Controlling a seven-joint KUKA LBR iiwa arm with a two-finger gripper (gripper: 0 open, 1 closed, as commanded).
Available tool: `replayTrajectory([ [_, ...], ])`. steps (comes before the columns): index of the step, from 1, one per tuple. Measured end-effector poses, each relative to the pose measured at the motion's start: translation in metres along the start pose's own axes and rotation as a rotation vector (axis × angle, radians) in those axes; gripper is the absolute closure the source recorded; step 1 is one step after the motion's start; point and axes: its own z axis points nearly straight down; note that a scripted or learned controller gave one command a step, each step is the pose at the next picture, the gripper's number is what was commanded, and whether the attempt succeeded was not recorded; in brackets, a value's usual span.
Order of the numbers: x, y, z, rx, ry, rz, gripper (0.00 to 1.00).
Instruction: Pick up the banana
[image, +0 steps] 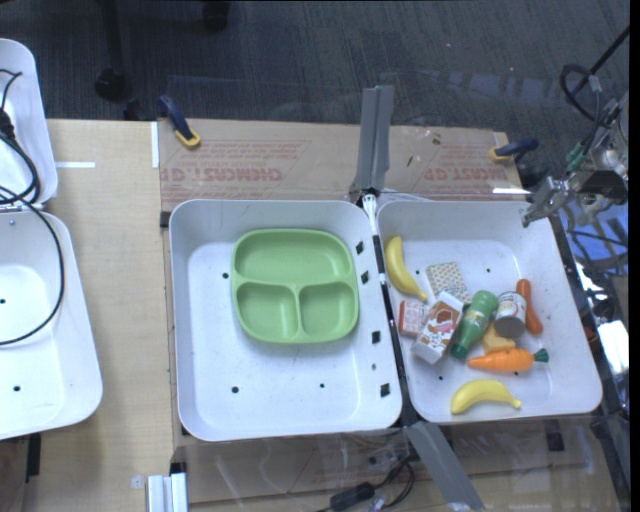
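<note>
Camera view, from above the counter (110, 300). Two shallow white bins sit side by side. The left bin (200, 390) carries a green divided plate (295, 285). The right bin (570, 395) carries the clutter.

You have two bananas to choose from. The upper banana (400, 268) lies against the right bin's left wall, long axis running roughly up and down the view, with a small carton (412, 318) just beside its lower end. The lower banana (484, 398) lies near the front edge, curved, well apart from the walls, with a carrot (505, 361) just above it.

Between them sit the cartons, a green bottle (472, 322), a can (511, 313) and a second carrot (529, 305), packed close together.

Judged from appearance, both bananas are light toy pieces, stiff, smooth-skinned and likely slippery. Nothing suggests fragility.

Take hold across the middle of the curve, claw fingers set across the short width. The lower banana is the better candidate, in my judgement: it has open floor on three sides. The upper one offers little finger room on the wall side.

The claw (545, 200) hangs at the right bin's far right corner, gripping nothing. Whether it is open or closed, I cannot tell.
</note>
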Motion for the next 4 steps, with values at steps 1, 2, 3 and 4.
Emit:
replayTrajectory([
  [1,-0.01,-0.05,0.014,0.0,-0.001,-0.106,0.0],
  [2,0.015,-0.087,0.064,0.002,0.001,-0.075,0.0],
  [3,-0.009,-0.083,0.012,0.0,-0.001,-0.005,0.0],
  [4,0.083,-0.135,0.063,0.003,0.0,0.154,0.0],
])
